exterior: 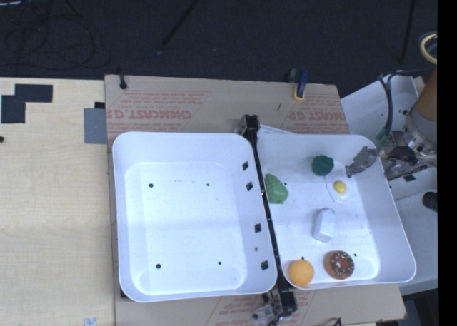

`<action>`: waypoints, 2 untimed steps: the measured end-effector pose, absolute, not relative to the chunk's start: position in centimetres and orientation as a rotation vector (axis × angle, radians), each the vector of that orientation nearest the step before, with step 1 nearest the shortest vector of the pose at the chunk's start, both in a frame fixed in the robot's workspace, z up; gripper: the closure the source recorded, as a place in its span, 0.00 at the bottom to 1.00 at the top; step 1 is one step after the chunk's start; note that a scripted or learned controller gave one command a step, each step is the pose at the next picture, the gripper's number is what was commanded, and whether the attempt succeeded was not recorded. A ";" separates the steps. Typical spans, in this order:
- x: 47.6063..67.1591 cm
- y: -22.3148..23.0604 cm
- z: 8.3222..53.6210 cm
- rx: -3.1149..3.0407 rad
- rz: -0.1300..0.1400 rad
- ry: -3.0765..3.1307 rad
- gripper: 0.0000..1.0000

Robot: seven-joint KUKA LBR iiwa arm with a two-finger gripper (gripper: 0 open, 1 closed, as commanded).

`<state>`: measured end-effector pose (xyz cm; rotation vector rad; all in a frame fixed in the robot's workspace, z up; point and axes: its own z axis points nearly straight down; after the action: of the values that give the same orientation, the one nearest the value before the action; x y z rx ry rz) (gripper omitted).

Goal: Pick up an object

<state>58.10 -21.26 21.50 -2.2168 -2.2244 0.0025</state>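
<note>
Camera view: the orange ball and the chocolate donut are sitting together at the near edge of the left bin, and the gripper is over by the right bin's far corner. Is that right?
Not quite. The orange ball and the chocolate donut lie at the near edge of the right bin, not the left bin, as the camera view shows. The rest stands: they sit side by side, and the gripper is by the right bin's far corner.

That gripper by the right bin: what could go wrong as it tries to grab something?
The gripper hovers near the bin's rim, so it might clip it on descent. The fried egg lies flat and may slip the fingers. The dark green piece sits close by and could get nudged instead.
</note>
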 end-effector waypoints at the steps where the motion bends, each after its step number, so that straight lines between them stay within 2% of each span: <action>1: 47.7 -21.6 37.2 -2.237 -0.009 -2.224 0.00; 2: 48.0 -21.5 37.2 -2.220 0.003 -2.222 1.00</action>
<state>47.99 -21.47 37.18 -2.2200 -2.2215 0.0032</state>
